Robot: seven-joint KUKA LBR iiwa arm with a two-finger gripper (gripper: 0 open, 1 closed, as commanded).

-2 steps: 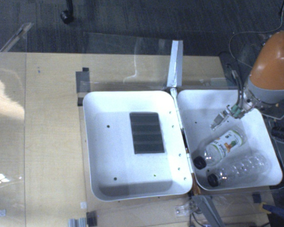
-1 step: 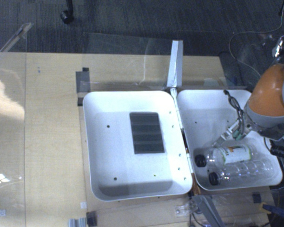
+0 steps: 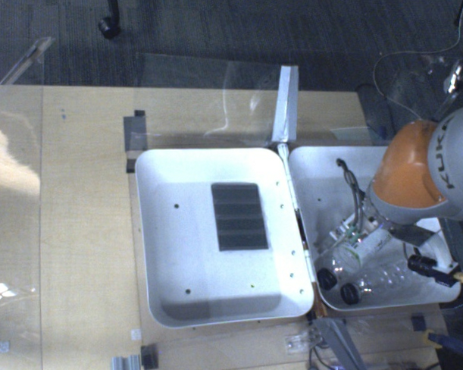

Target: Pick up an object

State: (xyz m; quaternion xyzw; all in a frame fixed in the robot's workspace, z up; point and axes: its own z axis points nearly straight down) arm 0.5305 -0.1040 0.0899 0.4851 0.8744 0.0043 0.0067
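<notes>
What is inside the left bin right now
Inside the left bin lies one dark ribbed rectangular pad, flat near the middle. Whatever is beneath the pad is covered.

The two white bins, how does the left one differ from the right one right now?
The left bin holds one dark ribbed rectangular pad lying flat near its middle; the right bin holds a clutter of small clear and black items toward its near side. The arm reaches down over the right bin, while the left bin has no arm above it. Both are shallow, white, round-cornered, and sit side by side.
</notes>
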